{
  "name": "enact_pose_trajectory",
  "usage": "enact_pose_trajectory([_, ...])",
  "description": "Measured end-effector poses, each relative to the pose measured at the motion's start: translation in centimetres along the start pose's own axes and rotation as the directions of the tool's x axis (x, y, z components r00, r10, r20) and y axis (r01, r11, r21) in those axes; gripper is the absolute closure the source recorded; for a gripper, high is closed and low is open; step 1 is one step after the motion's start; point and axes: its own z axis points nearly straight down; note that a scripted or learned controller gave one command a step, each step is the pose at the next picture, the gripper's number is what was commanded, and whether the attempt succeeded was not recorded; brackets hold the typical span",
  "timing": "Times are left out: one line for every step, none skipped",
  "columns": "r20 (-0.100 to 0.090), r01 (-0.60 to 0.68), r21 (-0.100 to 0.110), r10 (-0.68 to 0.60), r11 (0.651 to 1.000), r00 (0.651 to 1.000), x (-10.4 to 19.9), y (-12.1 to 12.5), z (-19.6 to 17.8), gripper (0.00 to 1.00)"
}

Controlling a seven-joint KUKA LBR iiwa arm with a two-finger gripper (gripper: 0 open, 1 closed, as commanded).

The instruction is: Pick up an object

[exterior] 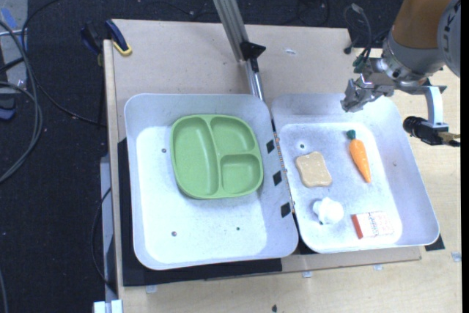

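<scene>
**End effector hovers at the right bin's far rim**

While we look down on the table (pixel 190 48), we see it carrying two shallow white bins side by side. Biggest of all is the left bin (pixel 146 223), and sitting in its upper middle is a green divided plate (pixel 218 155) with three compartments, all of it well apart from the arm. Next to it, the right bin (pixel 410 194) holds the small items we care about.

Up at the right we have the arm (pixel 425 4), grey with its orange band, reaching in over the far edge of the right bin. Its end effector (pixel 357 97) sits above that bin's upper rim, and we cannot tell whether it is apart or together; we see nothing between its tips.

Now the objects, all lying on the right bin's floor. We have the carrot (pixel 359 157), orange with a green top, nearest the end effector but clearly apart from it. To its left lies the slice of toast (pixel 314 169). Toward the near edge rests a red-and-white box (pixel 374 224), and just left of that a small white object (pixel 329 211), too blurred for us to name.
</scene>
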Motion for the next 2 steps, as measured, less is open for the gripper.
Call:
enact_pose_trajectory([-0.002,0.003,0.004,-0.003,1.0,1.0,0.0,0.1,-1.2,1.0])
enact_pose_trajectory([-0.004,0.008,0.007,-0.008,1.0,1.0,5.2,0.2,-0.3,1.0])
